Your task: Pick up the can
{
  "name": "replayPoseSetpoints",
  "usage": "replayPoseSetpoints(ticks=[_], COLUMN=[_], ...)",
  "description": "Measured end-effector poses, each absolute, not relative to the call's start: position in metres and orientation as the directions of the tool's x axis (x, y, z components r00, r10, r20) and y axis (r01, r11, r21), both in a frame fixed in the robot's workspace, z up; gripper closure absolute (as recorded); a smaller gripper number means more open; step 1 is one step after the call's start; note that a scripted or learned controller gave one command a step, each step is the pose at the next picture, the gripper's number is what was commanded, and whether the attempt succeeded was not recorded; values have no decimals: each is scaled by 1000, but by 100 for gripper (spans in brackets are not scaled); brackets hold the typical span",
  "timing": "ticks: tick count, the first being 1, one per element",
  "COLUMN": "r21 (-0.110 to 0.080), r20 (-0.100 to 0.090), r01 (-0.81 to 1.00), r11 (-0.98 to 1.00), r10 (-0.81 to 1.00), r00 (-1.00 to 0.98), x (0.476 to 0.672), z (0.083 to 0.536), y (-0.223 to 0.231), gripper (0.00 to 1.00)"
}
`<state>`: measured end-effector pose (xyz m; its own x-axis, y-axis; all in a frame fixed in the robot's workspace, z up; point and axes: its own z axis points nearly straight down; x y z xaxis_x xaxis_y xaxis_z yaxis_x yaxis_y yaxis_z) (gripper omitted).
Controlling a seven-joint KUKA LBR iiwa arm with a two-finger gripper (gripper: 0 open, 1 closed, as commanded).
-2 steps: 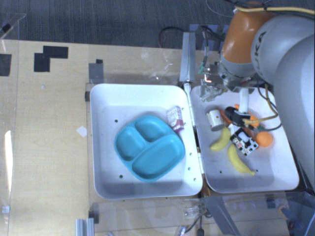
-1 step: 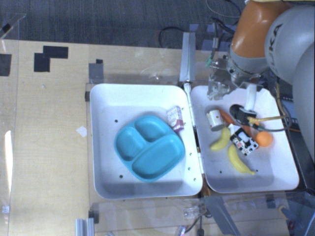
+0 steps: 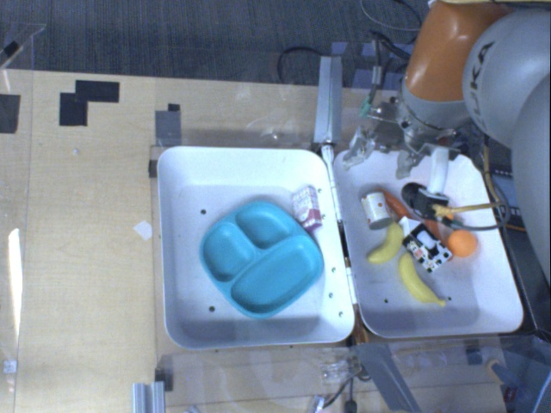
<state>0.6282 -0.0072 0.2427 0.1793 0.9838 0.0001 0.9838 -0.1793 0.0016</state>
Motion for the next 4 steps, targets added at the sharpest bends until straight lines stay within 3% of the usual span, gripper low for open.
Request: replayPoseSetpoints(ticks=[1, 2, 3, 4], r21=[-1, -1, 3, -1], r20=[0, 0, 0, 1], r01=[987, 987, 995, 999], r11=[-162, -162, -100, -38], r10=[987, 987, 995, 999], r00=[162, 162, 100, 38], x=[633, 633, 649, 669], z=[181, 182, 248, 126], y=[-13, -13, -68, -86], gripper=[0, 0, 0, 0])
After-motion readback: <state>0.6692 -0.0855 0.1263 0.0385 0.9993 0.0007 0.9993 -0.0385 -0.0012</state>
